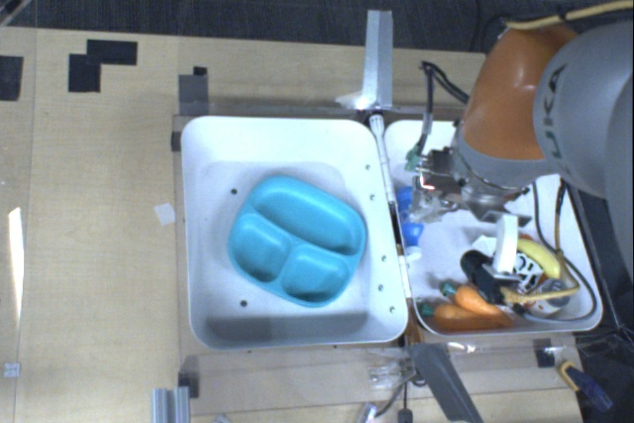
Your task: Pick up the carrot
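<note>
Camera view looks down on the shallow white right-hand bin (448, 243), where the orange carrot with a green tip (474, 315) lies along that bin's near wall, just beside a yellow banana (543, 260). The grey arm's gripper (433, 198) hangs over the bin's left part, apart from the carrot. Whether its grip stands wide or narrow cannot be told.

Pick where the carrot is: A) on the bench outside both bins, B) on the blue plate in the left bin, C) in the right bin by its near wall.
C: the carrot lies in the right bin along its near wall, while the blue plate sits apart in the left bin.
</note>
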### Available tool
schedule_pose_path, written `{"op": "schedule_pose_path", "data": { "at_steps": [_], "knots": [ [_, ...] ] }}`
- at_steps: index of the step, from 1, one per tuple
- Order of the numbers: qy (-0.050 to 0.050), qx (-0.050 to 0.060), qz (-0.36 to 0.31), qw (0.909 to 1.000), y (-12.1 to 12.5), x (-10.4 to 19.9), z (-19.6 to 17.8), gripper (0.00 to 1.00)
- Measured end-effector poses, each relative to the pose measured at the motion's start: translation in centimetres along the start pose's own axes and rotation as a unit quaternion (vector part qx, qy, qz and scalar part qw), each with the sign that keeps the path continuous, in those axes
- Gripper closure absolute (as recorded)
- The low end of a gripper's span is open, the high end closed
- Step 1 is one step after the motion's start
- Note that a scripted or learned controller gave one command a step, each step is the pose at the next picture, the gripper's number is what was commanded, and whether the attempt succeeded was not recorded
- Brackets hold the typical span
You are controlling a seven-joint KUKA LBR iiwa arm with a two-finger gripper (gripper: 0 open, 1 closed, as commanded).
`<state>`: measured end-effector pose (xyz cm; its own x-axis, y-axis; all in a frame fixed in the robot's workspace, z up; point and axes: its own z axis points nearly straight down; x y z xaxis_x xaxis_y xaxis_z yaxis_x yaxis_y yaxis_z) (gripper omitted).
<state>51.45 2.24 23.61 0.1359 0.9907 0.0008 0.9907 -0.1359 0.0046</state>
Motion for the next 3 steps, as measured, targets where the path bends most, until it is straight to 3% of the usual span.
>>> {"op": "schedule_pose_path", "data": {
  "at_steps": [1,2,3],
  "knots": [
    [0.0,-0.001,-0.022,0.9997,4.7,-0.4,-16.8,1.0],
    [0.0,0.002,-0.065,0.9979,5.5,6.3,2.0,1.0],
    [0.0,0.0,-0.015,0.9999,6.8,13.3,-0.6,1.0]
  ]
}}
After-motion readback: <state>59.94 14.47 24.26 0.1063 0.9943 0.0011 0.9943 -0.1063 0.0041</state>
